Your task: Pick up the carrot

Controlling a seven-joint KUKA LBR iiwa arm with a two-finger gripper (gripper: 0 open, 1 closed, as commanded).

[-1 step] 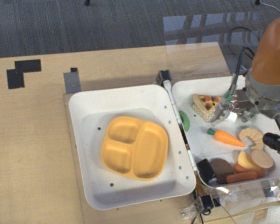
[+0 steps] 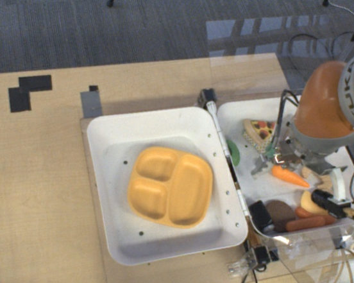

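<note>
Nearest me, a brown sausage-shaped toy [image 2: 310, 222] lies at the right bin's front. Just behind, the small orange plastic carrot [image 2: 289, 176] lies loose on the bin floor: light, stiff, slick, so I'd pinch mid-body. The gripper [image 2: 281, 154] hangs over its stem end; grip state unclear.

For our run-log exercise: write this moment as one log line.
task: pick carrot | carrot: lying in right bin | tool: at carrot's upper end | grasp: unclear
</note>
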